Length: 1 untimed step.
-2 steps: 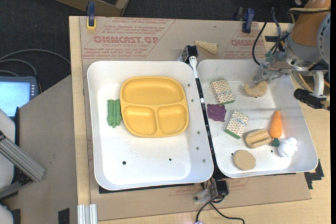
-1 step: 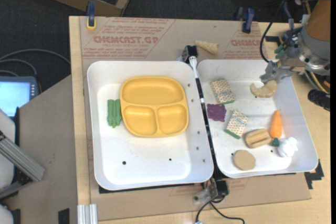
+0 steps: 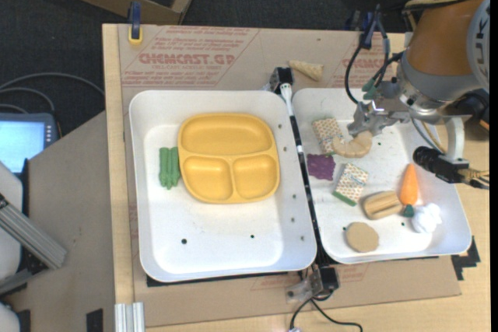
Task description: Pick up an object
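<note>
The claw [image 3: 366, 126], its opening untellable, is set over a light, stiff cookie [image 3: 352, 146], best gripped edgewise.

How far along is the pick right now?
Done: the gripper is down in the right bin, right at the tan piece. In hand: nothing visibly lifted; its grasp can't be judged. Left: closing on an object and raising it. The carrot and purple piece lie untouched.
</note>
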### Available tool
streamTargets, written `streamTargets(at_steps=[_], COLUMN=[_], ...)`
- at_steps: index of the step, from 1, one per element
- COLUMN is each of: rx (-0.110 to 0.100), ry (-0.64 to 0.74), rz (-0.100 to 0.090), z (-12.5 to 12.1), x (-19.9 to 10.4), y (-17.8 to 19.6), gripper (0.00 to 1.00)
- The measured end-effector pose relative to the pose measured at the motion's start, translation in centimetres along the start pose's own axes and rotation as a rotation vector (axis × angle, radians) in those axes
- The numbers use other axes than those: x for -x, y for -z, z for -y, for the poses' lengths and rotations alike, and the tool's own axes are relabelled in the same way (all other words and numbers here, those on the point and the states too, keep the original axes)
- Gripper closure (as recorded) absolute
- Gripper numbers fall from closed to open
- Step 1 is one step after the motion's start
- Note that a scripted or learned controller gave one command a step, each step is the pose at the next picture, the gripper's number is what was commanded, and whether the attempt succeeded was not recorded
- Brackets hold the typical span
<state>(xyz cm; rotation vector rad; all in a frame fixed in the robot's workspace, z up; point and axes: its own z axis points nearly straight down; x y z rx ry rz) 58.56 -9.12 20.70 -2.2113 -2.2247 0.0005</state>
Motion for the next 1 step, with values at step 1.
streamTargets(at_steps=[1], rx=[0.000], ry=[0.000], rz=[-0.001], z=[5.37], x=[-6.14], y=[2.60], gripper=[1.00])
